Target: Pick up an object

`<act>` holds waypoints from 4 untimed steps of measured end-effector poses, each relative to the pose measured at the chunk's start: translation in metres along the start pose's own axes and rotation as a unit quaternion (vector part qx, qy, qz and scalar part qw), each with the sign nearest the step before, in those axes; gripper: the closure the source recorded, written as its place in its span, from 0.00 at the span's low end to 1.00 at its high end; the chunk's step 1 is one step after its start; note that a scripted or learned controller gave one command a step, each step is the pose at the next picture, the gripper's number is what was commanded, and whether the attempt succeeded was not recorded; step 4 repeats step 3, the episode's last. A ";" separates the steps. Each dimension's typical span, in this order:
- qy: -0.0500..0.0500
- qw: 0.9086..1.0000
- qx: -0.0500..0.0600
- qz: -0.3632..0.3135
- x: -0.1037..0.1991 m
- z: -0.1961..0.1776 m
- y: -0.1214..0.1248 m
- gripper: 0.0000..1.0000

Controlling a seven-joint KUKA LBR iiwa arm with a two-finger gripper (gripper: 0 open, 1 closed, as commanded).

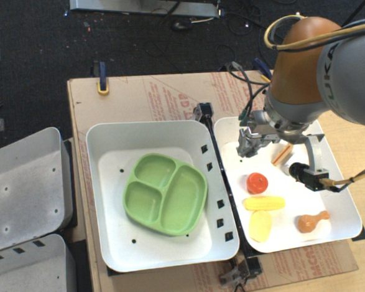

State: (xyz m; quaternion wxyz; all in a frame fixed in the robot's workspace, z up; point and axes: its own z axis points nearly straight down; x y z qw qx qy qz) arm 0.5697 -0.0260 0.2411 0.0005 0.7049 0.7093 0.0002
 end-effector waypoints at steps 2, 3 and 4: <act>0.001 1.000 -0.001 -0.001 0.118 0.009 0.045 1.00; 0.000 1.000 0.000 0.002 0.114 0.009 0.044 0.00; 0.000 1.000 0.000 0.002 0.114 0.009 0.044 0.00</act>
